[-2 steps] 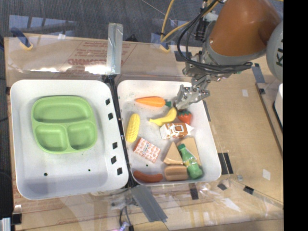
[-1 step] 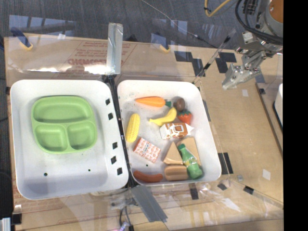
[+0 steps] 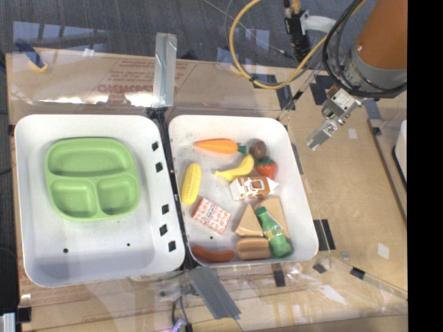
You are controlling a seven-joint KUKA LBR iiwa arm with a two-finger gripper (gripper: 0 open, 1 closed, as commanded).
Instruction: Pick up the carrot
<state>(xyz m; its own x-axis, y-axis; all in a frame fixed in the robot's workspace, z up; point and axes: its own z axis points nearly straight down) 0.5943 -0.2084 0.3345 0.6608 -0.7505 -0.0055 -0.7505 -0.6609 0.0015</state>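
Gripper: your gripper (image 3: pixel 324 134) hangs outside the right bin (image 3: pixel 296 185) at about 2 o'clock of it, carrying nothing you can see; you cannot tell its state.
Near clutter: at the bin's 6 o'clock edge lie a sausage (image 3: pixel 212 254) and a green bottle (image 3: pixel 273 232) (well apart from your target, so no obstacle).
Middle: corn cob (image 3: pixel 191 183) at 9 o'clock, banana (image 3: pixel 236 167) nearer the centre.
Carrot: the carrot (image 3: pixel 216 145) lies flat at 12 o'clock along the far wall, tip pointing left, banana just beside it.
Judgement: you likely need a descent from above, since the wall crowds one side.
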